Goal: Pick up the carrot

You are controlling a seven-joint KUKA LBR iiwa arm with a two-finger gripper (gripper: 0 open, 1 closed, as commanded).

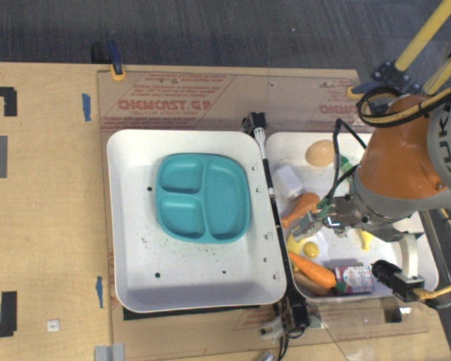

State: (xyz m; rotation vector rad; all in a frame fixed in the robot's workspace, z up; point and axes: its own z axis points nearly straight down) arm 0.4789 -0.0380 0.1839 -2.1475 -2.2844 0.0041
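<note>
An orange carrot (pixel 313 270) lies tapered along the front of the right bin (pixel 428 273), beside a yellow piece (pixel 307 248). A second orange, carrot-like piece (pixel 298 207) lies slanted near the bin's left wall. My gripper (pixel 310 225) hangs low over the bin between these two orange pieces, reaching in from the right. It is open, and I see nothing between its fingers. Its upper finger is close beside the upper orange piece; I cannot tell whether they touch.
The right bin also holds a tan egg (pixel 320 154), a pale block (pixel 289 179), a small bottle (pixel 352 277) and a green item (pixel 348 165). A teal divided plate (pixel 204 197) sits in the left bin (pixel 128 224). A black divider (pixel 269 194) separates the bins.
</note>
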